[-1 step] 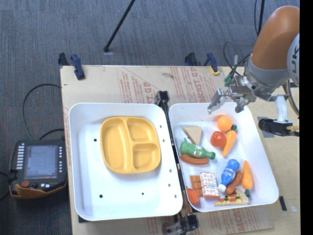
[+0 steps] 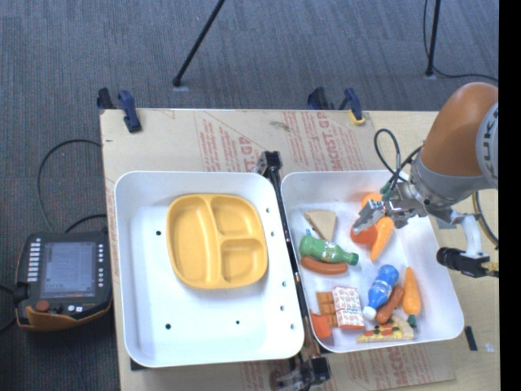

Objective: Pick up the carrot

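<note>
Grey carpet surrounds our bench. Our gripper hangs in the right bin, jaws pinching a carrot beside a tomato.

Robotics lab or test cell. Grey carpet floor, tripod legs standing on it, board surface held by blue clamps, two white bins side by side, teach pendant with cable on the floor, industrial arm reaching in, toy food as props.
</note>
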Robot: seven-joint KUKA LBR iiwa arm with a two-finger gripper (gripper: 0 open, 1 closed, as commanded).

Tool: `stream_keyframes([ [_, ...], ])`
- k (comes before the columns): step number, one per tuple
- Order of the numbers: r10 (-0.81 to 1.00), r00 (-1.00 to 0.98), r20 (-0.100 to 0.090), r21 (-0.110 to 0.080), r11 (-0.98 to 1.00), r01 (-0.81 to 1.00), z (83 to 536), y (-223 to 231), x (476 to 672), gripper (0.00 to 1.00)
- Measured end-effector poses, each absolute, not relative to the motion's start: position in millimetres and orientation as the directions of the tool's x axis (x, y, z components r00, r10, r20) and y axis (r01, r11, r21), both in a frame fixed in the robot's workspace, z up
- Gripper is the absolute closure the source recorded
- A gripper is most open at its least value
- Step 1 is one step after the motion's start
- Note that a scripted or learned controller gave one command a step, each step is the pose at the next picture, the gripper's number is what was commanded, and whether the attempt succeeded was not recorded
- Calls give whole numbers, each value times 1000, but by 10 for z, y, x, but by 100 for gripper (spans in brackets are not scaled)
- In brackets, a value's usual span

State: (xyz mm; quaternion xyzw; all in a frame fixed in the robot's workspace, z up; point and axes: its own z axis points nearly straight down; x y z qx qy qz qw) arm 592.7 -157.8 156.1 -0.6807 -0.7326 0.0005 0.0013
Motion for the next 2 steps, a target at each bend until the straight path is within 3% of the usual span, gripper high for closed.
stream_keyframes([
  [1,1000,24,1,-1,-24,1000,875,-2025,6195,0],
  [2,1000,27,2,0,-27,1000,977,-2029,6198,100],
])
